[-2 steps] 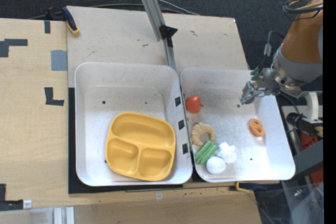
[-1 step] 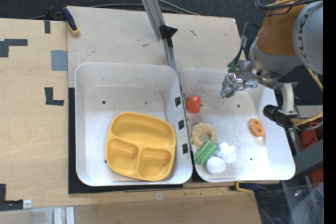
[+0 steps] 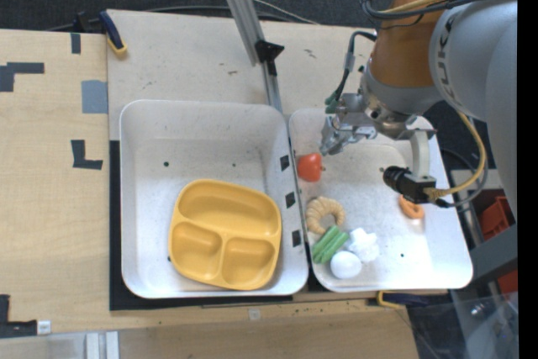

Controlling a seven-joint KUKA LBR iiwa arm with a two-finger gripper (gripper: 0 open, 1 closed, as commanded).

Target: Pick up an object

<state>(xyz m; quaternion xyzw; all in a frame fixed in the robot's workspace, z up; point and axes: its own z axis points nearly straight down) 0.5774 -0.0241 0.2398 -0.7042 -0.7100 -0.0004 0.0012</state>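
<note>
red tomato (image 3: 309,167) lies just below the hand (image 3: 334,140); whether the hand is open, i cannot tell.

In the right bin (image 3: 445,261), you have open floor along its right edge. A red ball (image 3: 309,167), pretzel (image 3: 323,213), green stick (image 3: 329,242) and white pieces (image 3: 353,255) crowd the left wall; an orange piece (image 3: 412,208) sits mid-right.

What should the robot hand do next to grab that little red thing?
Probably slide a little toward the left bin and lower. The gripper hangs in the right white bin, just up and right of the small red round object, which sits apart by the bin's left wall, away from the other toys.
</note>
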